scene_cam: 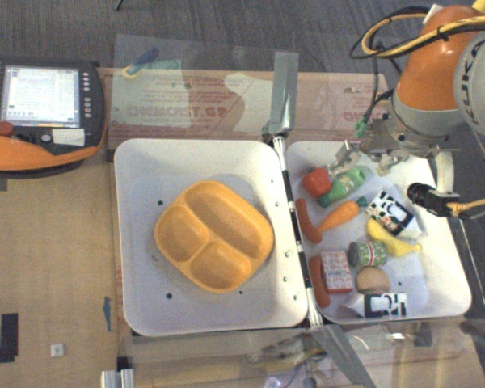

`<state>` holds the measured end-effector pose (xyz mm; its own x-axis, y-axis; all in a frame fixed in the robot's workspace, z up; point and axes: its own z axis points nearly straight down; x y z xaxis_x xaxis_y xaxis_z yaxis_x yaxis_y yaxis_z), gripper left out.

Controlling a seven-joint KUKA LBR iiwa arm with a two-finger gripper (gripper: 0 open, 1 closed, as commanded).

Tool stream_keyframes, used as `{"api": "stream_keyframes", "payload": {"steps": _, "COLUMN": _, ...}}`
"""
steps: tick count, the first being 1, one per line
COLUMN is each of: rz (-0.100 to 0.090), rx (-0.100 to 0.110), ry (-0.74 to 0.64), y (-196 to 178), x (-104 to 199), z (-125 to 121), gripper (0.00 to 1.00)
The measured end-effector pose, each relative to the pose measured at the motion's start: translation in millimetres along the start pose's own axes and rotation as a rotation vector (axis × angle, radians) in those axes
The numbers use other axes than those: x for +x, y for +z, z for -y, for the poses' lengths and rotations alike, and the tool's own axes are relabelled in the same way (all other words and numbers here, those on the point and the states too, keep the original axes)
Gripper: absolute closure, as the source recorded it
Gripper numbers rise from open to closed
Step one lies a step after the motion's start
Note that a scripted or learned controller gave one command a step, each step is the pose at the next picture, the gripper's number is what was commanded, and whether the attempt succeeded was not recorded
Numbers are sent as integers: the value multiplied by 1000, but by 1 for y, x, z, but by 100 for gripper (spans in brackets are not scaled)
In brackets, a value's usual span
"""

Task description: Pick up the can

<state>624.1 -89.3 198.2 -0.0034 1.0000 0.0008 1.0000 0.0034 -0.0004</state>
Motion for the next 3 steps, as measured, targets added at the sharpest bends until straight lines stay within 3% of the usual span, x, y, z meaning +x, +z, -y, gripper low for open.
{"api": "stream_keyframes", "payload": {"steps": 1, "rz": 0, "rx": 1, "ry": 137, "y": 37, "x": -23, "z": 137, "gripper": 0}}
{"api": "stream_keyframes", "payload": {"steps": 2, "rz": 0, "rx": 1, "ry": 137, "y": 37, "x": -23, "z": 137, "gripper": 0}}
{"api": "stream_keyframes", "payload": {"steps": 3, "rz": 0, "rx": -8, "ry": 224, "y": 111, "x": -28, "z": 108, "gripper": 0}}
